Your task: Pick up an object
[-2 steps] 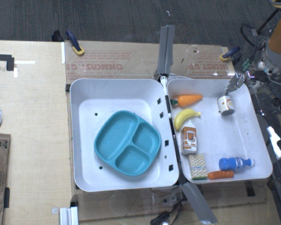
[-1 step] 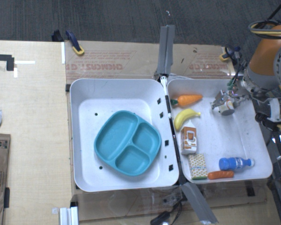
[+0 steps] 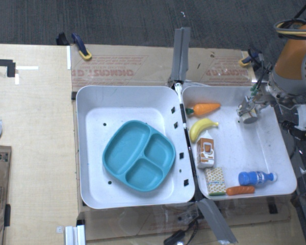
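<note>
**Gripper over right bin, nothing picked yet**

Camera view: the arm (image 3: 291, 60) came in from the right, and the gripper (image 3: 247, 112) sat low in the right bin (image 3: 275, 137), at its upper right part. Nothing showed between its fingers; how wide it stood, I cannot tell, too small and blurred. It hung over bare bin floor, apart from every item, so I judged the pick not yet made.

Items all lay in the right bin, mostly along its left wall and near edge, probably just scattered there as pick targets. Count: one carrot (image 3: 206, 107) at top left, one banana (image 3: 202, 128) just below it, one carton (image 3: 206, 152) under the banana, one cracker pack (image 3: 214, 180) near the front, one small orange veg (image 3: 239, 190) beside that pack at the front edge, one blue bottle (image 3: 255, 178) lying on its side just above it. Six pickable things. Carrot and banana lay nearest the gripper, so either seemed the likely target.

The left bin (image 3: 86, 137) held one blue tray (image 3: 138, 155), three compartments, flat and angled.

Two bins sat side by side on the table (image 3: 30, 111). Two clamps (image 3: 81, 47) held the cardboard at the back.
</note>
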Tool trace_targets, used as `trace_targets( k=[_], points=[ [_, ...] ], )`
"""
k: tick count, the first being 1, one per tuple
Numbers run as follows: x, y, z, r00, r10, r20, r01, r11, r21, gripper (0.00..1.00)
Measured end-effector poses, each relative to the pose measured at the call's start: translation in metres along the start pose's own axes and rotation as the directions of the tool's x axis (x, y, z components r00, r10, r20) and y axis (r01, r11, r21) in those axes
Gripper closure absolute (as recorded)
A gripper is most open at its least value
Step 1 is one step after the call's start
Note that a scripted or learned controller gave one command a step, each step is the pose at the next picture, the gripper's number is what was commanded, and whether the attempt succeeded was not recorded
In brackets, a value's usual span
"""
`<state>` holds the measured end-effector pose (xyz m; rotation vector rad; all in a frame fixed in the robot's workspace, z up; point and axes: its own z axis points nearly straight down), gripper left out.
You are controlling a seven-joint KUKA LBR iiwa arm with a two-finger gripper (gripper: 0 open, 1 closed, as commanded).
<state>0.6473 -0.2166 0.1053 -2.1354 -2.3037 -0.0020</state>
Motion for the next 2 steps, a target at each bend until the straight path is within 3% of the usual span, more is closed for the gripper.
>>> trace_targets(
  k=[1,2],
  points=[
    [0.032,0.014,0.013,0.975,0.222,0.003,-0.222,0.975,0.0,1.0],
    [0.104,0.013,-0.135,0.845,0.535,0.004,-0.535,0.845,0.001,1.0]
  ],
)
